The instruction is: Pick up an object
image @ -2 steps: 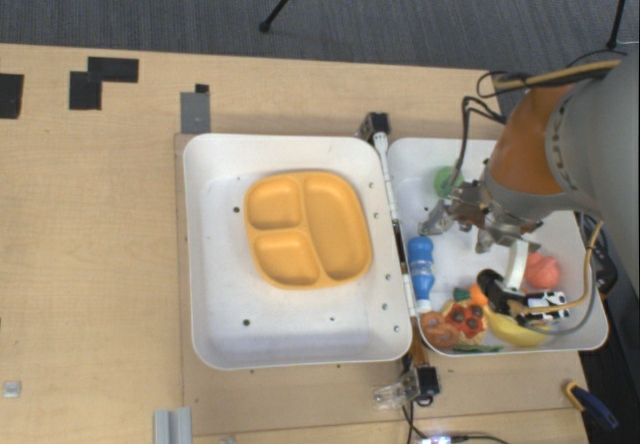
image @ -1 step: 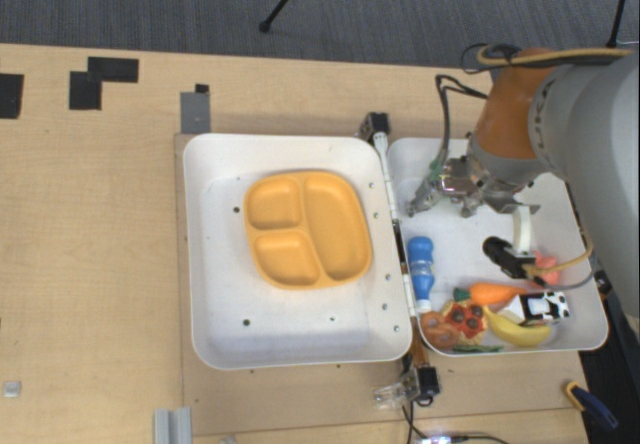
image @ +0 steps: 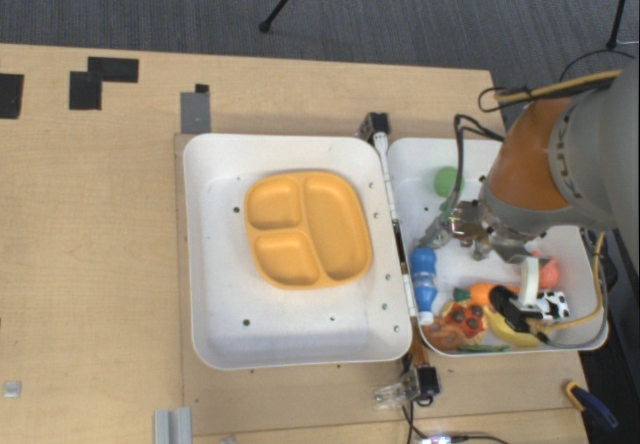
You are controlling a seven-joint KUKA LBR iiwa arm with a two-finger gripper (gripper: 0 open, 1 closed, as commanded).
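- No single object is named, so any item in the right bin (image: 415,164) will do. The blue bottle (image: 424,277) looks the likeliest pick: it lies along the bin's left wall, near the front, just beside the gripper (image: 465,229).
- The gripper hangs low over the middle of the right bin, but the wrist hides it from above. I cannot tell how far open it is, and nothing shows as held.
- Progress, as I judge it: the reach into the bin is made, and the grasp and the lift are not yet shown — the main part of the task is left.
- Other items crowd the bin's front edge: an orange object (image: 480,293), a banana (image: 517,330), a black-and-white object (image: 551,306) and a small multicoloured toy (image: 455,320), all close together or touching. A green object (image: 445,180) sits apart near the back.
- In the way: the bottle lies tight against the wall, which leaves little room on that side, and the front heap could be nudged during a descent.
- The arm (image: 535,167) covers much of the bin's right half.
- The left bin (image: 215,232) holds a yellow divided plate (image: 305,229) — well apart from the work.
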